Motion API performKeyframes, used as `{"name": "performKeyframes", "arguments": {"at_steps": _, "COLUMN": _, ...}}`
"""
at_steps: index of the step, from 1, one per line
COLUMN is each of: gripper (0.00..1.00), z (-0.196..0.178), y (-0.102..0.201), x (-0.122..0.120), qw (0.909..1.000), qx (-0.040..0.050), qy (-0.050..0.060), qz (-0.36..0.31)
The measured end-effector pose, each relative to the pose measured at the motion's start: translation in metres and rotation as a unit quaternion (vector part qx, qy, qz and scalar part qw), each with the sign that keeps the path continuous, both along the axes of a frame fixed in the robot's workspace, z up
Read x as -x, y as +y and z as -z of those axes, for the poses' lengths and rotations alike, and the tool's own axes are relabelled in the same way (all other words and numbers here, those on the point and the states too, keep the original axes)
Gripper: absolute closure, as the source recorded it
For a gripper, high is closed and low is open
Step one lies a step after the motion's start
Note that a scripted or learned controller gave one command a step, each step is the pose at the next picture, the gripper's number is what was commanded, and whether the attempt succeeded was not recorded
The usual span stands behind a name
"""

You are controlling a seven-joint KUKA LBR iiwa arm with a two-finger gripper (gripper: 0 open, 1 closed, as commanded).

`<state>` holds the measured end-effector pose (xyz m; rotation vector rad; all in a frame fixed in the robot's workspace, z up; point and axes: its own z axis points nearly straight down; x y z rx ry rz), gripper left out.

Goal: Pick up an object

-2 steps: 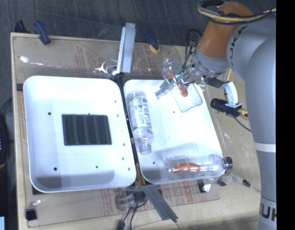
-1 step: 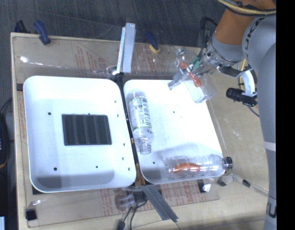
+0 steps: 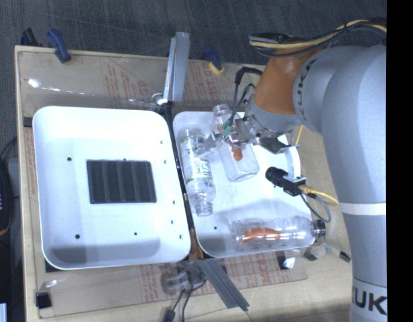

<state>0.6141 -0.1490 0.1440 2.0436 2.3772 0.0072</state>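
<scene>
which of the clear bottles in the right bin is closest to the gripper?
The short clear bottle with the orange bit inside, right under the gripper. The tall clear bottle lies along the bin's left wall; the third bottle lies by the near wall.

Clear bottles (image 3: 198, 170) in right bin (image 3: 223, 243)

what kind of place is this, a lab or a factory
Probably a robotics lab test bench: a grey arm reaches over two white bins on a clamped board, with clear plastic bottles as practice objects and loose cables about.
</scene>
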Motion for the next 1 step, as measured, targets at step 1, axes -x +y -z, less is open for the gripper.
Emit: {"name": "performKeyframes", "arguments": {"at_steps": 1, "gripper": 0.0, "z": -0.0059, "y": -0.0503, "x": -0.0191, "qw": 1.0, "qx": -0.0005, "qy": 0.005, "qz": -0.006}}
